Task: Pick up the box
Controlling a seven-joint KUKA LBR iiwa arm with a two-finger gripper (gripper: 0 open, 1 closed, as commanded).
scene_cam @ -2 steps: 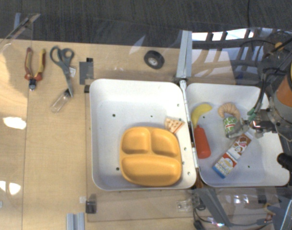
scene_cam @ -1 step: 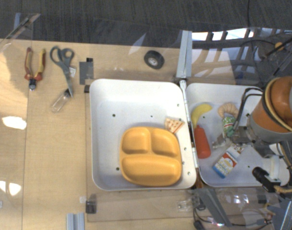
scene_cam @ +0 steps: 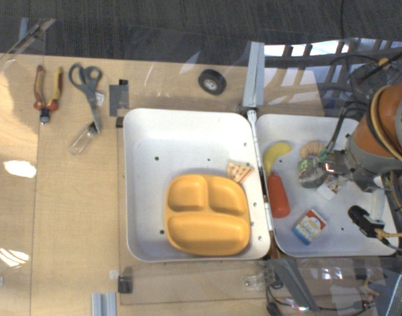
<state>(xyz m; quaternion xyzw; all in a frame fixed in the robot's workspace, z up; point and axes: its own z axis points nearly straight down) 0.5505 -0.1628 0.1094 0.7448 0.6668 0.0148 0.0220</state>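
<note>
The box (scene_cam: 310, 226) is small, blue and white with a red patch. It lies flat near the front of the right bin (scene_cam: 333, 245). My gripper (scene_cam: 314, 174) hangs over the middle of that same bin, farther back than the box and apart from it. The tip of the gripper is too small and cluttered to read. The grey arm with its orange band (scene_cam: 385, 120) comes in from the right.
A banana (scene_cam: 277, 154), a red bottle (scene_cam: 278, 197) and a tan ribbed object (scene_cam: 313, 149) share the right bin. The left bin (scene_cam: 148, 176) holds a yellow divided tray (scene_cam: 207, 213) and a small waffle-like piece (scene_cam: 239, 172). Scissors (scene_cam: 89, 84), pliers (scene_cam: 46, 91) and a tape roll (scene_cam: 212, 81) lie on the bench.
</note>
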